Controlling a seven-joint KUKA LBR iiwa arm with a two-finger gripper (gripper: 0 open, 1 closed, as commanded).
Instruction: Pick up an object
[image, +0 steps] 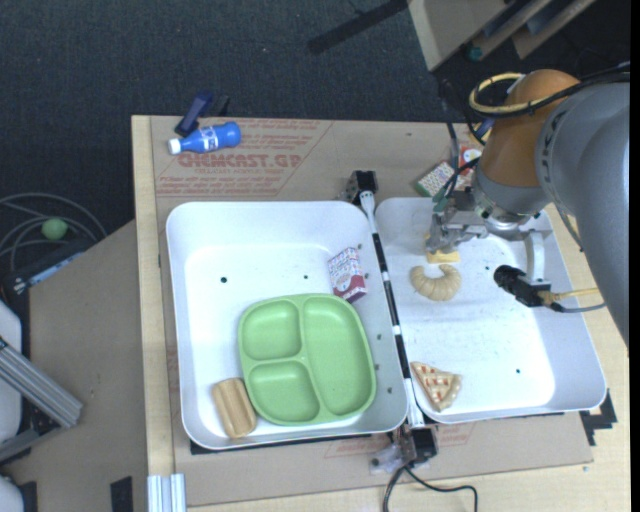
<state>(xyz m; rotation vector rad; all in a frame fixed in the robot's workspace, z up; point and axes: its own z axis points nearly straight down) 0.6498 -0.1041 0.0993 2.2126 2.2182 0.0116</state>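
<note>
Gripper (443, 245) low in right bin (560, 390); finger state cannot be told. Just below the tips: curved, tan, ridged croissant (437, 282), a pale yellow bit touching its top. Further below, waffle wedge (435, 385), gridded. Left bin (190, 300): smooth green divided plate (303, 357). Arm (560, 130) bends in from the right, orange band above wrist

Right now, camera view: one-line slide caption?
Gripper poised above croissant in right bin; green divided plate sits in left bin.
</note>
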